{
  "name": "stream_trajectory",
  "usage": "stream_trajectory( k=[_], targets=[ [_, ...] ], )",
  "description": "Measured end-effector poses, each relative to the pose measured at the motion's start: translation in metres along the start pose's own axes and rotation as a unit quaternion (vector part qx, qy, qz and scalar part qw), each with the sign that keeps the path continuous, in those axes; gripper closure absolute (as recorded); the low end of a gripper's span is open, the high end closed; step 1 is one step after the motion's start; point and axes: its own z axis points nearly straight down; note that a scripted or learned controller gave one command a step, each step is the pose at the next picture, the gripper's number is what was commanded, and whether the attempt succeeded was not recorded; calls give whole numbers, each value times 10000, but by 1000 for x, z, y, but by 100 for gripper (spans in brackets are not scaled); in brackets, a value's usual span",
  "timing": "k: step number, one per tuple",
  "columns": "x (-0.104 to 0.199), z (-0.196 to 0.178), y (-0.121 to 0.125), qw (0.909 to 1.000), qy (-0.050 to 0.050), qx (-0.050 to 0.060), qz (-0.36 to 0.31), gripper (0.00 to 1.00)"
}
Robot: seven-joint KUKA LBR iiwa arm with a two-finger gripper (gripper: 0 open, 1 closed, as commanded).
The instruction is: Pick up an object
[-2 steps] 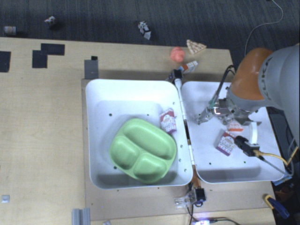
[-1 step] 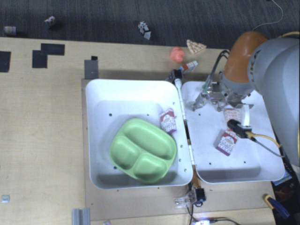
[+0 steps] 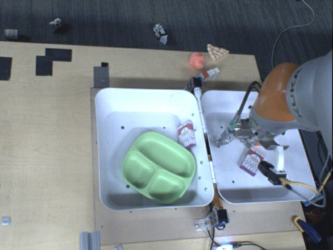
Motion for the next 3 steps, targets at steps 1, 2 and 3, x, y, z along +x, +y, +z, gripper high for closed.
stream_trajectory(
  k=[1,2,3],
  targets=[
    [3,2,97,10000,5,11,-13,0],
    [3,-10,99,10000,1,-15,-33,100],
    [-58,-79,102,10000,-5,4,-2,100]
  ],
)
